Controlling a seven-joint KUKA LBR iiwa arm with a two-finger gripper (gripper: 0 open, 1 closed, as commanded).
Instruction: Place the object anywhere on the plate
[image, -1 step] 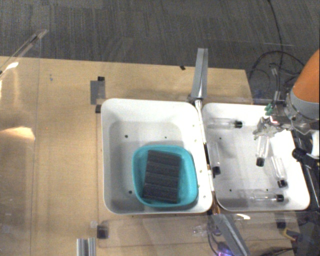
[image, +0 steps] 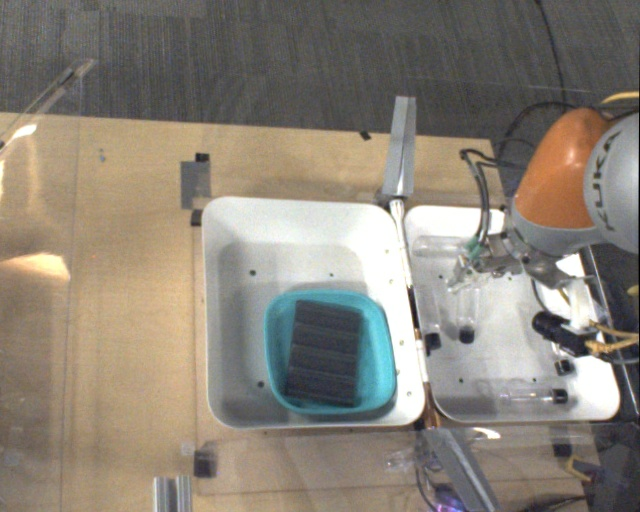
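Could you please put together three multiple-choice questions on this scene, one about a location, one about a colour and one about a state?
1. Where does the turquoise square plastic plate sit?
A. In the left white bin
B. In the right white bin
C. On the wooden bench outside the bins

2. What colour is the ridged rectangular block?
A. Bright red
B. Dark grey
C. White

3. How does the block stand relative to the plate?
A. It leans against the plate's outer wall
B. It lies apart from the plate in the other bin
C. It lies flat on the plate

Answers:
1. A, since the plate rests on the floor of the left white bin, in the part nearer the camera.
2. B, as its ribbed top shows dark grey against the turquoise.
3. C, as turquoise rim shows around the block, while the gripper is over the right white bin.
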